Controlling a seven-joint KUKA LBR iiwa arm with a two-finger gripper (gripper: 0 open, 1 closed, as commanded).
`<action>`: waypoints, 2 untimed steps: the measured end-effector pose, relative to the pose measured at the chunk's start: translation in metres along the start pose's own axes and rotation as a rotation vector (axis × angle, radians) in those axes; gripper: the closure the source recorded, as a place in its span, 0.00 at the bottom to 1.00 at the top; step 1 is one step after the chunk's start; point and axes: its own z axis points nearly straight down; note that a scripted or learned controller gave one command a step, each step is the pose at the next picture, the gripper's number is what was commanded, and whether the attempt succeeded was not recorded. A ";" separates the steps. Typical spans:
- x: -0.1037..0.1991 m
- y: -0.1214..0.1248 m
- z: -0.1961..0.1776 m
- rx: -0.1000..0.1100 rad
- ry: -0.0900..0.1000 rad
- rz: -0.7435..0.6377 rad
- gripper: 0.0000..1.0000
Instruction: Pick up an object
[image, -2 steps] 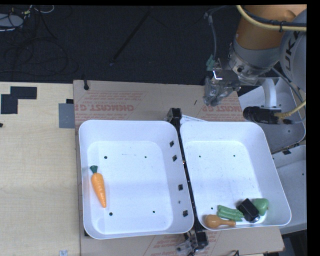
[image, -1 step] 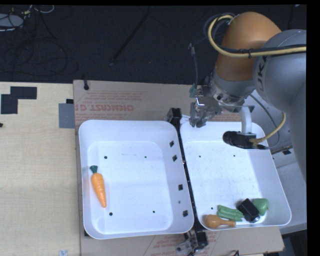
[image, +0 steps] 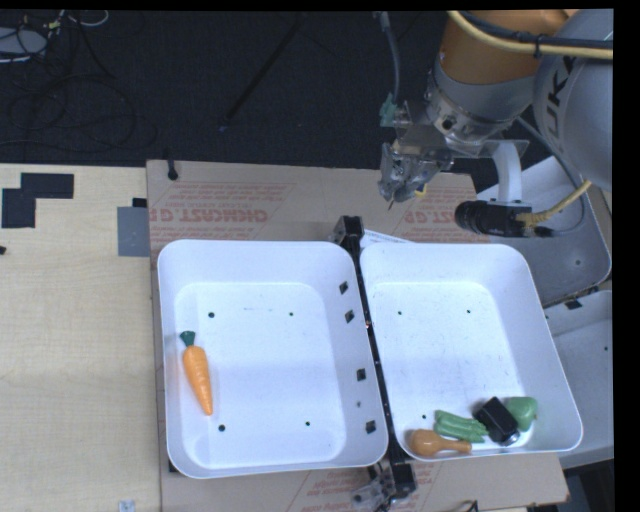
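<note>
An orange toy carrot (image: 198, 377) with a green top lies near the left wall of the left bin (image: 255, 268). In the near right corner of the right bin (image: 450, 262) sit a tan drumstick-shaped toy (image: 437, 443), a green pod (image: 459, 427), a black block (image: 497, 419) and a green piece (image: 523, 408), close together. My gripper (image: 400, 190) hangs high above the far edge of the bench, behind the right bin's far left corner. Nothing shows between its fingers.
A black hinge strip (image: 362, 340) runs between the two bins. Cardboard (image: 260, 205) lies under them, on a pale wooden bench (image: 70, 340). Cables lie on the dark floor behind.
</note>
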 end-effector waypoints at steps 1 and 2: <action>0.081 -0.006 -0.041 0.008 0.002 -0.004 1.00; 0.103 -0.002 0.048 0.021 -0.004 0.003 1.00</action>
